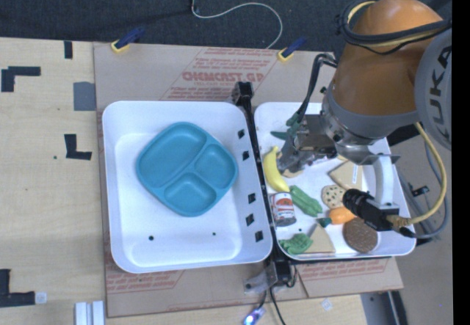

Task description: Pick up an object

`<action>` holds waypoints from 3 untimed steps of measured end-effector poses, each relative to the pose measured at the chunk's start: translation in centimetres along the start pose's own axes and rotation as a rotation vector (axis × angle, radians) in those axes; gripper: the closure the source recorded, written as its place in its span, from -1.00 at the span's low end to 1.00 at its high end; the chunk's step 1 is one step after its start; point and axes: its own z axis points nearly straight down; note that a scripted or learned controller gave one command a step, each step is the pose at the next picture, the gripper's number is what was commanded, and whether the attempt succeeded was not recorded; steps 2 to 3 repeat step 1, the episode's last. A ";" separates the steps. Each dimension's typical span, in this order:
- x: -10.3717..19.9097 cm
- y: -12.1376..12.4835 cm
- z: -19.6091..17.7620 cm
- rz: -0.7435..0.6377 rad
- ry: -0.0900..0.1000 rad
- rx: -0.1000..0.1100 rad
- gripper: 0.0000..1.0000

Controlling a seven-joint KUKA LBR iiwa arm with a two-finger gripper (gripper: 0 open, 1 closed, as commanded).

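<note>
The pincer (297, 158) hangs low just right of the banana (275, 172) in the right bin (400, 246), its state impossible to tell; descending, it could nudge the banana against the bin's wall and close on nothing.

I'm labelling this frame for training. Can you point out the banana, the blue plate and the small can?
banana (275, 172): camera view, middle of its yellow curve.
blue plate (186, 168): camera view, centre ridge between compartments.
small can (283, 208): camera view, its label side.
</note>
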 end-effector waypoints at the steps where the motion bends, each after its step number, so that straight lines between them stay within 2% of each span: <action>1: 1.0 0.1 3.0 0.007 -0.004 0.009 1.00; 3: 1.0 0.1 3.0 0.007 -0.004 0.009 1.00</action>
